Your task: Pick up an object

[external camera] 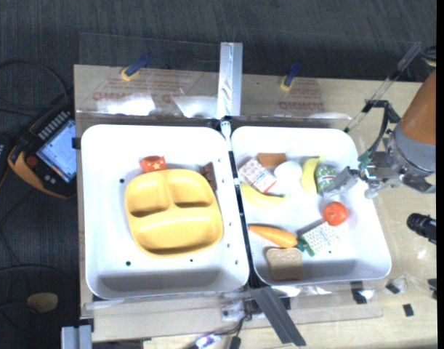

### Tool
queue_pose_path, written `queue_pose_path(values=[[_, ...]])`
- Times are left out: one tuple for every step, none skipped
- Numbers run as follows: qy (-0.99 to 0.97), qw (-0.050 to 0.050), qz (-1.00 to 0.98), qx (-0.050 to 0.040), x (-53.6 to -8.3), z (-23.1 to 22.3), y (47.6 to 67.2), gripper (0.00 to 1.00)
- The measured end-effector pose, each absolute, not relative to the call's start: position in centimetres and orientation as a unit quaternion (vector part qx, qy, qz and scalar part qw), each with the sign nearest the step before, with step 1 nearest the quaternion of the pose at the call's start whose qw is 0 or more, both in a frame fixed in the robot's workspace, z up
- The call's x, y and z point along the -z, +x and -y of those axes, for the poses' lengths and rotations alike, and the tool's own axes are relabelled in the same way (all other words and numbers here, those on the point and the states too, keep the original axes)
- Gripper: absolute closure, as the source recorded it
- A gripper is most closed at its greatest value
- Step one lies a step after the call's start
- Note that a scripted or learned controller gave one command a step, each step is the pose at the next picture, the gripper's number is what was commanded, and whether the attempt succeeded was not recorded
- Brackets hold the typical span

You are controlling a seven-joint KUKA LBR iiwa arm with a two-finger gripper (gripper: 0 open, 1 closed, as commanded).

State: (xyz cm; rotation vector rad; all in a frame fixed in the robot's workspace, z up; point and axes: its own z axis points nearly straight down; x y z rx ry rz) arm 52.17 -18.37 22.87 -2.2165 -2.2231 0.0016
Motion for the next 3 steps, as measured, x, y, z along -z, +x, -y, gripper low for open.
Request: queue_pose_path(values=[[-0.740, 0.002, 0.672, 0.0052, -9.7, 21.1, 54.6, 0.00], [-0.743, 0.001, 0.670, 0.0011, -10.4, 21.6, 54.3, 1.00], [-0.767, 0.001, 0.641, -0.0012, -18.3, 9.2, 57.3, 1.00]])
